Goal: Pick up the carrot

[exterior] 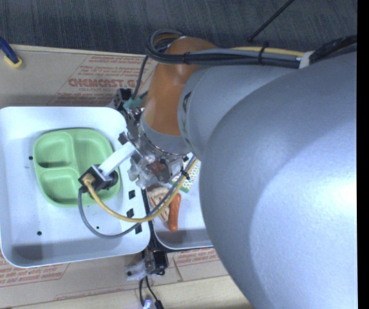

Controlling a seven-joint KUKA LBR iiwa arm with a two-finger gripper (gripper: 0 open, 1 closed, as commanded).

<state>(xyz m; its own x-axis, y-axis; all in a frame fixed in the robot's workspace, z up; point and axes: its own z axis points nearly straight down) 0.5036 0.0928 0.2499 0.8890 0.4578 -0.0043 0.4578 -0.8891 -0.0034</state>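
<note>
Even, fairly bright overhead light. My arm (pixel 281 172) looms soft, out of focus, pale sheen at its lower right. Left bin (pixel 4 172) near blown-out white; dim shadow along its lower wall. Overall grainy, low sharpness.

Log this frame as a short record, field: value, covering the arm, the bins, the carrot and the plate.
arm: grey KUKA arm with orange band, reaching in from the right and covering most of the right bin
gripper: low over the divide between the bins, fingers hidden
carrot: orange, in the right bin near its left wall, just below the gripper, partly hidden
plate: green sectioned plate in the left bin
cable: yellow cable looping over the left bin
</note>
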